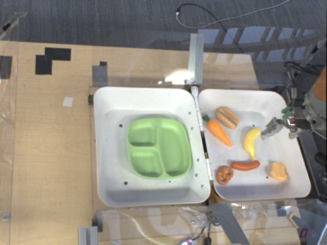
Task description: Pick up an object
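Nearest the camera, along the right bin's (pixel 305 190) front, lie a pretzel (pixel 224 174), a sausage (pixel 245 165) and a cheese-like chunk (pixel 278 171). Behind them a banana (pixel 251 141) lies just beside the gripper (pixel 271 129), which holds nothing; whether it is open cannot be told. Carrot (pixel 219 131) and hot dog (pixel 227 117) sit further back. Nothing is lifted yet; the whole pick seems left to do.

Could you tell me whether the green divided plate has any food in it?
Empty: the green plate shows only bare compartments.
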Action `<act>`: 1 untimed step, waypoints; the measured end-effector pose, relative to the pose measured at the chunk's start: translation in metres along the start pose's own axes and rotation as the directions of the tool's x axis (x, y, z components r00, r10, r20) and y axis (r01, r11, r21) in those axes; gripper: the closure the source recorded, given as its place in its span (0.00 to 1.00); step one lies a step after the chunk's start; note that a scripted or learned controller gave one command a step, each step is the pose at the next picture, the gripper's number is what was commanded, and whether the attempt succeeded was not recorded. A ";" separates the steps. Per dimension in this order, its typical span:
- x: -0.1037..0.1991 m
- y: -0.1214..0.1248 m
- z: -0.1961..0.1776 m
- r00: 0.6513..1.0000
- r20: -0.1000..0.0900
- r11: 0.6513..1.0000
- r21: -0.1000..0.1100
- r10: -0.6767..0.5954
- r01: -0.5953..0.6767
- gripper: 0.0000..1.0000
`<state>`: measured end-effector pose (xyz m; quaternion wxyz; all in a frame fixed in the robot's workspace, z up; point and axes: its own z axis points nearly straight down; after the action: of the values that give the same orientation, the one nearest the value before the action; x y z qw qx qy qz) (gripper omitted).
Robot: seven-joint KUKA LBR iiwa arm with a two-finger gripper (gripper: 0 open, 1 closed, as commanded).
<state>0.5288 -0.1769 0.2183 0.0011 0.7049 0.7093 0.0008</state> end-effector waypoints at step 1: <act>0.010 0.010 0.101 0.999 -0.001 0.999 0.001 -0.044 0.044 0.00</act>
<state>0.5392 -0.1672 0.1170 0.0005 0.6889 0.7248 0.0005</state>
